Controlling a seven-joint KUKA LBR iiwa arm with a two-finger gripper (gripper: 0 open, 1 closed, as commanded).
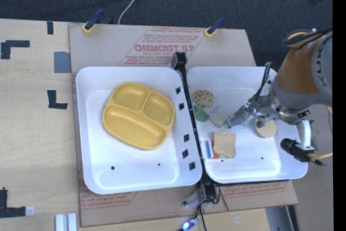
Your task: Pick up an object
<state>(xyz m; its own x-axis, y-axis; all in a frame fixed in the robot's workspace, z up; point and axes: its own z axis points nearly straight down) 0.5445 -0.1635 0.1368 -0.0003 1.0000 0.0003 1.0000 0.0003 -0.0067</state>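
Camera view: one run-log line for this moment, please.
pincer low in right bin | beside checkered piece | toast untouched | nothing held

Robotics lab — clamped bench (32,89), 2 bins (89,132)

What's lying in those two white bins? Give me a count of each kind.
Yellow divided plastic plate: 1
Speckled round cookie: 1
Green item: 1
Checkered grey piece: 1
Tan bread slice: 1
Tan round disc: 1
Total: 6

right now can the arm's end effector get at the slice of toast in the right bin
Probably yes. The end effector hangs just above and beside the toast, inside the same right bin. The toast lies flat with its top face uncovered, and nothing stands between them.
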